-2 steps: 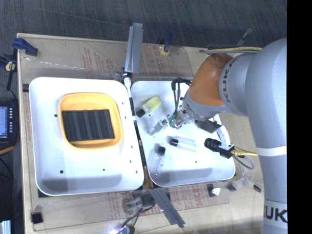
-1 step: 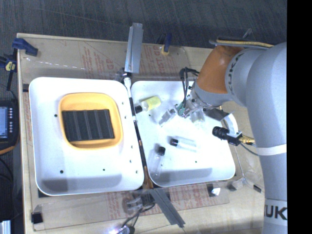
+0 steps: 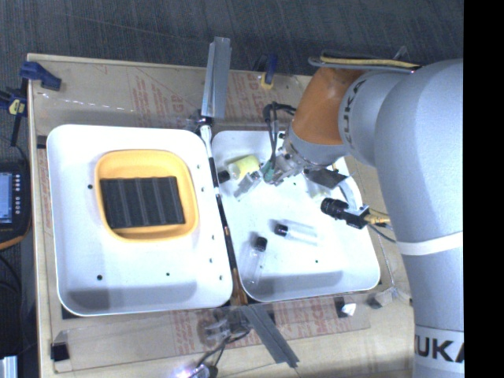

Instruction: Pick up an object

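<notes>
My gripper [image 3: 273, 171] is low over the back left part of the right bin [image 3: 358, 270], reaching in from the right. Just to its left lie a pale yellow object [image 3: 242, 164] and a small grey-white piece [image 3: 248, 183], both close to the gripper tip. I cannot tell whether anything is held. A clear tube with a black cap [image 3: 294, 230] lies in the middle of the bin. Another clear piece with a black cap [image 3: 257, 249] lies nearer the front left. A small black thing [image 3: 223, 176] sits against the bin's left wall.
The left bin [image 3: 79, 282] holds a yellow tray with a dark ribbed insert [image 3: 144, 195]. The grey arm [image 3: 409, 156] covers the right bin's back right corner. A metal bar [image 3: 216, 77] stands behind the divider between the bins.
</notes>
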`<action>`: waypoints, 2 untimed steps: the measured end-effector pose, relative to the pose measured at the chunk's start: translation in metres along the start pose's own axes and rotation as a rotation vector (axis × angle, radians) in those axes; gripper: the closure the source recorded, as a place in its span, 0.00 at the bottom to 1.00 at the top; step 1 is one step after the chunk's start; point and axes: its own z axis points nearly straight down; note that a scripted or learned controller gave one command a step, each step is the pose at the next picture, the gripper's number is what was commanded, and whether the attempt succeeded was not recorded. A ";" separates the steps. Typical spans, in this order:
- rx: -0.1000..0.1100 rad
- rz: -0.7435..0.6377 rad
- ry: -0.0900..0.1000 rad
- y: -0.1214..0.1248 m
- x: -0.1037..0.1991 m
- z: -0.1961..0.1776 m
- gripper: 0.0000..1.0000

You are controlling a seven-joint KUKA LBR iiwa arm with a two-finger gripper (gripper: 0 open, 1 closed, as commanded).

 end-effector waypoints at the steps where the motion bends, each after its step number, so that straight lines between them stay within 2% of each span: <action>1: -0.003 -0.045 -0.002 0.006 -0.076 0.010 0.00; 2: -0.001 -0.099 -0.002 0.036 -0.012 0.010 0.00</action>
